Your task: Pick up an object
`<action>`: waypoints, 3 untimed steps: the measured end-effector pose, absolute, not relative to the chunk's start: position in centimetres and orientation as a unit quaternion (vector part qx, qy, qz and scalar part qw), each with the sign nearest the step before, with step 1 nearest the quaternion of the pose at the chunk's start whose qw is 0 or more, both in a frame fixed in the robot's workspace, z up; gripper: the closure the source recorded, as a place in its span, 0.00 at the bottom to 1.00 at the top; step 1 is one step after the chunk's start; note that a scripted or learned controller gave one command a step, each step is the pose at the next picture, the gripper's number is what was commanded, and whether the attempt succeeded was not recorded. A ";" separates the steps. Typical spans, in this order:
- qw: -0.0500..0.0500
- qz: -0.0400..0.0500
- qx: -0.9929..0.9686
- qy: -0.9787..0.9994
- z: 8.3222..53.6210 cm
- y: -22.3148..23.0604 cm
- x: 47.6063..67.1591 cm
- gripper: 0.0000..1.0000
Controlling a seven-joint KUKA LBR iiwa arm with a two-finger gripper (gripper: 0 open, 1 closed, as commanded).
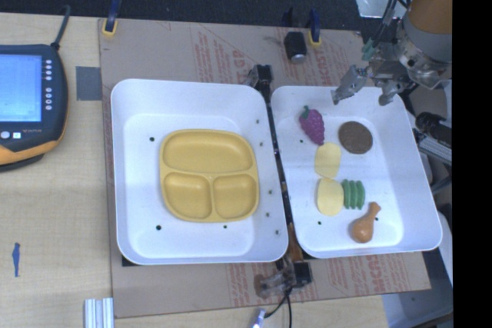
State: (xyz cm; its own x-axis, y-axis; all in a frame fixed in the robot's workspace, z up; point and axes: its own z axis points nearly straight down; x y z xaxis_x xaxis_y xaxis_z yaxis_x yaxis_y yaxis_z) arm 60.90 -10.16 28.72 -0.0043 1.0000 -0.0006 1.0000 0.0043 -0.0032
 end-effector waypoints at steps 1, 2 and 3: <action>0.001 0.002 -0.705 -0.709 9.1 -10.7 56.1 0.00; 0.001 0.003 -0.704 -0.710 10.1 -10.9 56.1 1.00; 0.001 0.003 -0.705 -0.710 10.1 -10.9 56.1 0.00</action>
